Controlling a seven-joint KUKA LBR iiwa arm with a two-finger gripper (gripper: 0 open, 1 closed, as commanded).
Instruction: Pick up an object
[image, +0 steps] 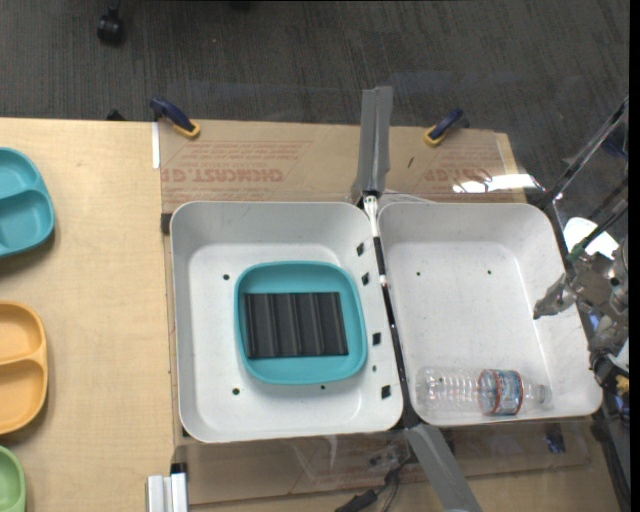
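A clear plastic water bottle (482, 391) with a blue and red label lies on its side along the near wall of the right bin (450, 250). In the left bin (200, 300) sits a teal rectangular tray (298, 323) with a dark ridged inside. My gripper (552, 303) hangs at the right bin's right rim, above and to the right of the bottle and well apart from it. It is partly cut off by the view's edge, and nothing shows in it.
Cardboard (300, 165) lies under the bins, held by clamps (175, 117) at the back. On the wooden bench at the left stand a teal divided plate (20, 215) and an orange one (18, 365). A grey divider (375, 140) runs between the bins.
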